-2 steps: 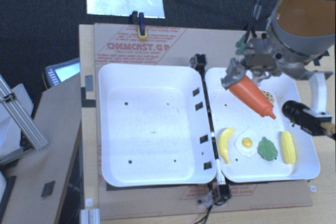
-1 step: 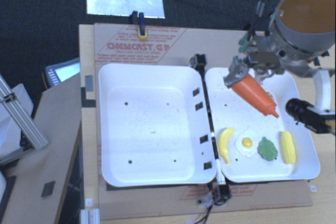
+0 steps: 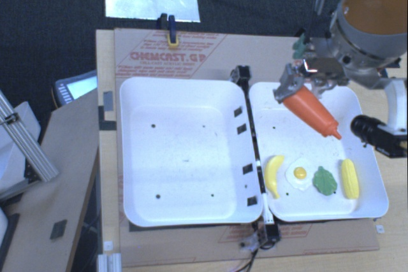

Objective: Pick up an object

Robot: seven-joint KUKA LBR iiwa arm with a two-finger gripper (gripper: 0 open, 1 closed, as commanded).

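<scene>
**Carrot clamped at thick end, lifted over right bin**

Gripper (image 3: 292, 87) has its fingers closed on the toy carrot (image 3: 311, 113). Grip sits at the wide top end; rest of the carrot hangs down and to the camera's right, tip angled toward the bin floor. It looks clear of the floor of the right bin (image 3: 370, 200), though I can't confirm a gap under the tip from this slant.

Handling, my read:
- Looks like hollow moulded plastic: light, stiff, won't deform under the fingers.
- Smooth tapered skin, so likely slippery. A cone wants to squirt out toward its narrow end when squeezed.
- Held at one end, so the long overhang can swing or pivot between the pads. A hold nearer mid-body, across the width, would balance better.
- Not fragile; a drop costs only the try.

Looks: plain orange, cone shape, slightly darker red-orange at the narrow tip, no green top that I can make out.

Also in the right bin, along the near edge: banana (image 3: 273, 176), fried egg (image 3: 299, 174), a green leafy piece (image 3: 325, 181), corn cob (image 3: 349, 178). All well apart from the carrot. The left bin (image 3: 185, 150) is next to it, divider between them.

Risk: slip or rotation if the arm moves fast.
</scene>
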